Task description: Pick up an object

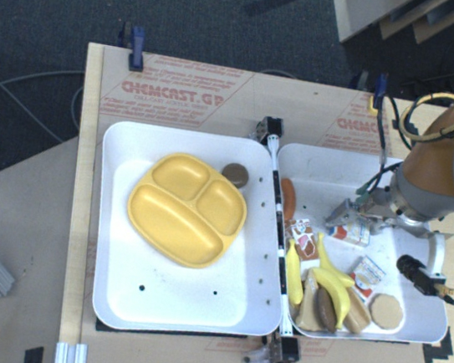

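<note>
Bananas [332, 283] in right bin [433, 327], arm bent low above — claw [363, 212] grip state unclear

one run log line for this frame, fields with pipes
end effector: low in right bin, fingers unclear | left bin: yellow divided plate, brown round piece | bananas: right bin's near end
</note>
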`<state>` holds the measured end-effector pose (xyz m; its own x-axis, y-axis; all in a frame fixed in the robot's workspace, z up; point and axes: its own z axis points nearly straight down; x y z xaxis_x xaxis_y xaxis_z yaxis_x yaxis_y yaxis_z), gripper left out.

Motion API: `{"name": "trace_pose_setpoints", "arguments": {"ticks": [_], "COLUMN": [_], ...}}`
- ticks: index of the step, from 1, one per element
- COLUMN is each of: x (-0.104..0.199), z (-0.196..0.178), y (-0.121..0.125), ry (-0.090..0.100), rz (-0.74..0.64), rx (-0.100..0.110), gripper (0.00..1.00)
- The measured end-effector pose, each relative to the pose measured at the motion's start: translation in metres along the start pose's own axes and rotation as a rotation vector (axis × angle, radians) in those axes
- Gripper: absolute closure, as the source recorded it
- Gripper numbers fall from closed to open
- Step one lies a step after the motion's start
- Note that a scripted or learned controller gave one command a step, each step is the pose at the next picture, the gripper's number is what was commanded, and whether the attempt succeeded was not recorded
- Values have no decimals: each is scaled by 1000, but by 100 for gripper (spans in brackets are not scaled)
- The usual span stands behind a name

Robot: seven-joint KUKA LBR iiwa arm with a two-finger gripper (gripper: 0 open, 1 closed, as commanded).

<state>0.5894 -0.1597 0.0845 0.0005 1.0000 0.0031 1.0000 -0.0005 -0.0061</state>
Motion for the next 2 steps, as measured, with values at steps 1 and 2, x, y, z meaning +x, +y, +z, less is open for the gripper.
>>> {"name": "trace_pose_setpoints", "arguments": {"ticks": [1,2], "x": [-1,58], "z": [-11,-3], "y": [3,-11], "ry": [-3,-20], "rz": [-1,2], "rx": [-7,-22], "gripper": [100,100]}}
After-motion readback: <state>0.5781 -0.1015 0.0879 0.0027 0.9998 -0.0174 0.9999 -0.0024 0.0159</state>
